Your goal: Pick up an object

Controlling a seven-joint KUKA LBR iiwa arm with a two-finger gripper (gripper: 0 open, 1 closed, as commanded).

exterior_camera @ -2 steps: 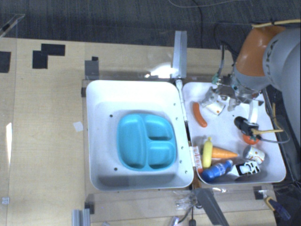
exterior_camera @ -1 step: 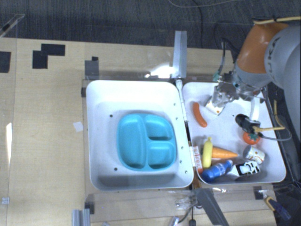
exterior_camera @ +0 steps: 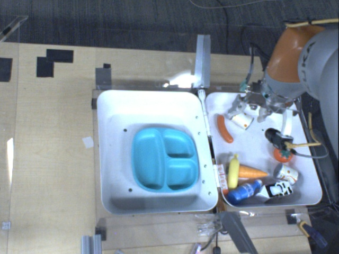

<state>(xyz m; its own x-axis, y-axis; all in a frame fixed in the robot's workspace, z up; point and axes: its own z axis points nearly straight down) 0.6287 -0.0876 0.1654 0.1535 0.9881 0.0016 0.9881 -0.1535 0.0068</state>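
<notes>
Two shallow white bins were set side by side on the table point(exterior_camera: 53, 152). The left bin point(exterior_camera: 114, 107) was occupied by a blue divided plate point(exterior_camera: 164, 160), laid flat near its middle. The right bin point(exterior_camera: 254, 144) was crowded with small things, any of which could be taken as the task's object. An orange-red sausage point(exterior_camera: 225, 128) was laid near that bin's left wall. A yellow banana point(exterior_camera: 233, 172), an orange carrot point(exterior_camera: 253, 171) and a blue bottle point(exterior_camera: 244, 190) were grouped close together along the near edge. A black-and-white object point(exterior_camera: 278, 189) was placed just beside the bottle, with a small pale cup point(exterior_camera: 286, 172) and a red-orange round thing point(exterior_camera: 282, 154) beyond it. The claw point(exterior_camera: 247, 117) was positioned over the far part of the right bin and was seen spread wide. A white cylinder point(exterior_camera: 242, 122) was found between its tips, near the sausage, but whether it was touched could not be told.
</notes>
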